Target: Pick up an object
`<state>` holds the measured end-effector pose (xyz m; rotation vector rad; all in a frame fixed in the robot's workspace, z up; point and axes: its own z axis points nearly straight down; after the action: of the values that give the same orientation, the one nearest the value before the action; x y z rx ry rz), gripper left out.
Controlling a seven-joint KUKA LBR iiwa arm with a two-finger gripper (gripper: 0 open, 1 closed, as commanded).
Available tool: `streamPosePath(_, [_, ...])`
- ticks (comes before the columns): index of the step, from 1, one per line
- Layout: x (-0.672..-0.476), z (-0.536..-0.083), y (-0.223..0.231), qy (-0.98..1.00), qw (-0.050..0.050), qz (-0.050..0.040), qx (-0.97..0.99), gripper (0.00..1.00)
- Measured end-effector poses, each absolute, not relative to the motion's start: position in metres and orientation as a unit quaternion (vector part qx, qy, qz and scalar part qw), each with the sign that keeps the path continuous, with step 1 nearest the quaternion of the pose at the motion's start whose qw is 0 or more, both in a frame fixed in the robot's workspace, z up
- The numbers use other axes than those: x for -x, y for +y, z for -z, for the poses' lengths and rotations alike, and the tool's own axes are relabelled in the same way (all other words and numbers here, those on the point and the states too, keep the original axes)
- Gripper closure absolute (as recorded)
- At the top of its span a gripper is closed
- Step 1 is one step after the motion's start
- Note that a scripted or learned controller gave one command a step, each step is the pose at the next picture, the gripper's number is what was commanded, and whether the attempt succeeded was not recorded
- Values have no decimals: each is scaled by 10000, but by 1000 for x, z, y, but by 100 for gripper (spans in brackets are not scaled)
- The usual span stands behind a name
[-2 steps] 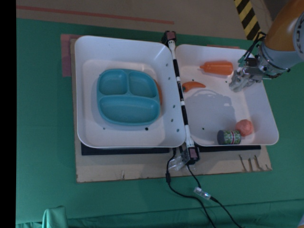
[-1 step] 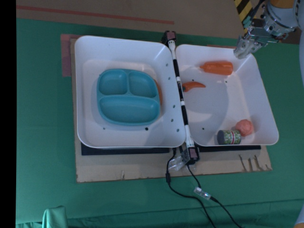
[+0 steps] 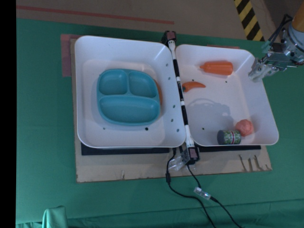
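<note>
1. orange is the nearest thing to aim for: the orange bottle-shaped object (image 3: 217,68) lies on its side at the back of the right bin (image 3: 266,109), closest to where my claw (image 3: 257,73) hangs over that bin's far right rim.
2. to do this step well, i judge i should move in over the bottle's thick body, turn so my fingers straddle its short width and not its length, then drop straight down, keeping off the bin wall.
3. other candidates: a small orange carrot-like piece (image 3: 193,85) sits just beside the divider; a green-labelled can (image 3: 229,137) and a pinkish round object (image 3: 244,127) lie near each other in the front corner, awkwardly near the wall.
4. the left bin (image 3: 85,80) holds a teal divided plate (image 3: 128,97), flat and hard to pinch.
5. my claw: nothing sits between the fingers and it touches no object; i cannot tell how far apart they stand.
</note>
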<state>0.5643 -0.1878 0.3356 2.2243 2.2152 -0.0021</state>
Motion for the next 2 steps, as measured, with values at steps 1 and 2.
streamPosePath(1, [-524, -319, -188, 7055, 12, 11, -7087, 100])
streamPosePath(2, [-468, -298, -169, 7056, 4, 8, -7086, 100])
